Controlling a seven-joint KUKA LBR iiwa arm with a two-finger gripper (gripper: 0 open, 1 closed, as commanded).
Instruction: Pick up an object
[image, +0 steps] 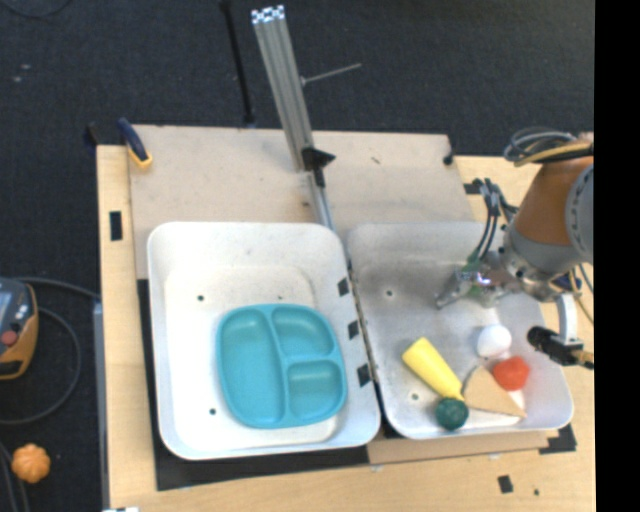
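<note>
Divided plate (282, 364) in left bin (170, 250), toys in right bin (400, 250)

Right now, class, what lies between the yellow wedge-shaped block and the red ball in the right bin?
In the camera view, the white ball lies between the yellow wedge-shaped block and red ball, slightly above.

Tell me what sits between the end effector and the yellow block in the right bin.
Nothing visible does. The end effector hangs over the upper part of the right bin, and the bin floor between it and the yellow block is bare. The white ball and red ball lie off to the right of that path.
</note>
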